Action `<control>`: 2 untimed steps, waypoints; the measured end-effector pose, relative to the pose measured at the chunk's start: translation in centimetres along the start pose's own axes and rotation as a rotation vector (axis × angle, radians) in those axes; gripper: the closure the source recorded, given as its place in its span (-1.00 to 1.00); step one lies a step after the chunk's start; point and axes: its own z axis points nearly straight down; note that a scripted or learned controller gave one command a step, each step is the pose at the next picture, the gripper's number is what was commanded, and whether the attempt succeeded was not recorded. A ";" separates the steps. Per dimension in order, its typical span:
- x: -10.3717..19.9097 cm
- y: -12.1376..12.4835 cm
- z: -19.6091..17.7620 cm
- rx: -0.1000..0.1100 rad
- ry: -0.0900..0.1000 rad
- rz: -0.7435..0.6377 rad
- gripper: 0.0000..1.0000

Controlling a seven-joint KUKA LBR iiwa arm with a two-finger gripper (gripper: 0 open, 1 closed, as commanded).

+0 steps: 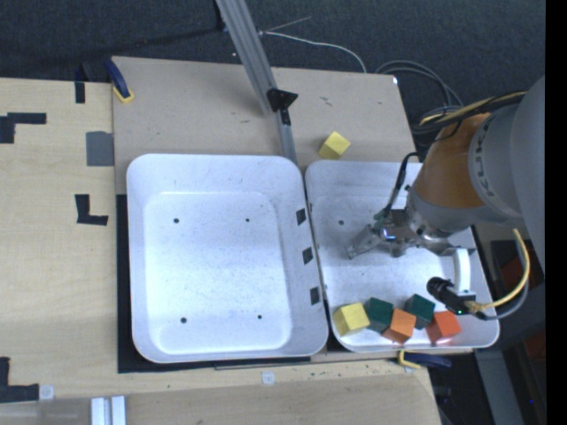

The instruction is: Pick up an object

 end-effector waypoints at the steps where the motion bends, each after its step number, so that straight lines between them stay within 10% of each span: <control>1: 3.2 9.3 -0.2 -0.010 0.002 -0.010 -1.00; 2: 4.1 8.2 -0.1 -0.003 0.001 -0.005 -1.00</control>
